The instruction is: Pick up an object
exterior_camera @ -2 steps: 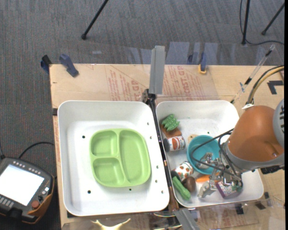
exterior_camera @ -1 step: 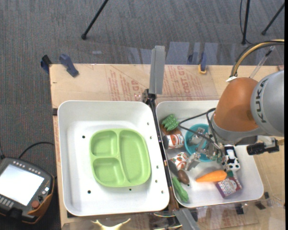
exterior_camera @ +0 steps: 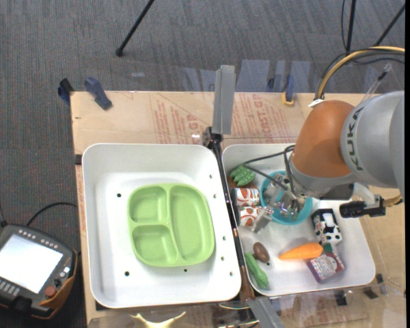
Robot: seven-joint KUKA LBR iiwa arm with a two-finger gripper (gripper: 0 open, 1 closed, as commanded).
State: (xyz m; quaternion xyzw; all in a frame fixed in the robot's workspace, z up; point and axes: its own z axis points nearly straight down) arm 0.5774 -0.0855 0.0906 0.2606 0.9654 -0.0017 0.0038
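Observation:
My gripper (exterior_camera: 272,207) hangs low in the right bin (exterior_camera: 364,251), under the grey arm with its orange band (exterior_camera: 326,139). It sits over the rim of a teal bowl (exterior_camera: 295,214), just right of two small red-and-white cans (exterior_camera: 247,197). A green leafy toy (exterior_camera: 243,175) lies behind the cans. Toward the front of the bin lie an orange carrot (exterior_camera: 301,252), a brown oval piece (exterior_camera: 261,252), a green pickle (exterior_camera: 257,272) and a purple packet (exterior_camera: 326,267). A black-and-white cow toy (exterior_camera: 326,227) stands right of the bowl.
The left bin (exterior_camera: 102,183) holds a light green divided plate (exterior_camera: 171,224). A grey upright post (exterior_camera: 224,104) stands behind the seam between the bins. A handheld pendant (exterior_camera: 27,268) lies on the floor at the lower left.

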